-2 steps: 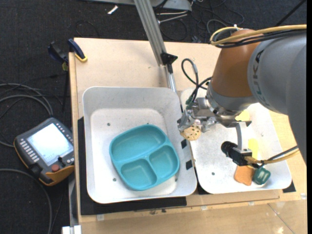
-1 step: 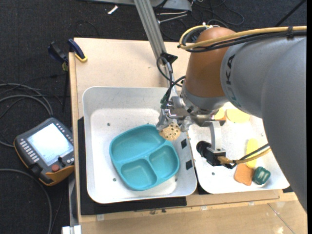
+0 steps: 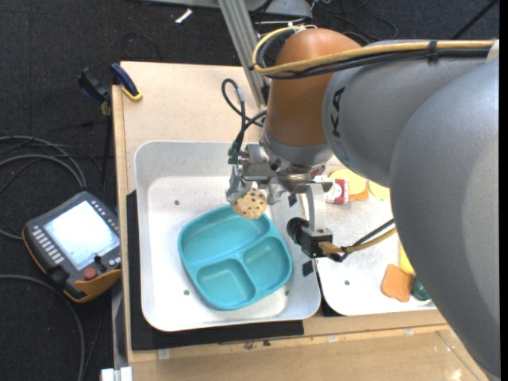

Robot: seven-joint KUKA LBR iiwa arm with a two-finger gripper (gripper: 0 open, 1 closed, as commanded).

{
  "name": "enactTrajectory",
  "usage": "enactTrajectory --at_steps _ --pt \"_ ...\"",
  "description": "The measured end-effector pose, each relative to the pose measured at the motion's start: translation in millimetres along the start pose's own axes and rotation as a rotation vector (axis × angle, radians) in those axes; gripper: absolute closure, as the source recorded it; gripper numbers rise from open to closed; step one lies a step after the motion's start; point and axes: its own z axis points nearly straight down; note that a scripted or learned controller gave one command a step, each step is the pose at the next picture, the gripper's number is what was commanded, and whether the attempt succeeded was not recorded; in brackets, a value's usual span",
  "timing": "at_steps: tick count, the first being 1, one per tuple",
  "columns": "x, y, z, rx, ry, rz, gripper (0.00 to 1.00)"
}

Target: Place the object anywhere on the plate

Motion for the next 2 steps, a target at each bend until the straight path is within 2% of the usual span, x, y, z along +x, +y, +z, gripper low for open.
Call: enactTrajectory --at_steps 1,2 --pt "45.6 -7.1 1.3 0.002 -0.002 0.001 1.0" --pt "42.4 -6.5 1.3 0.002 -0.003 0.005 0.0"
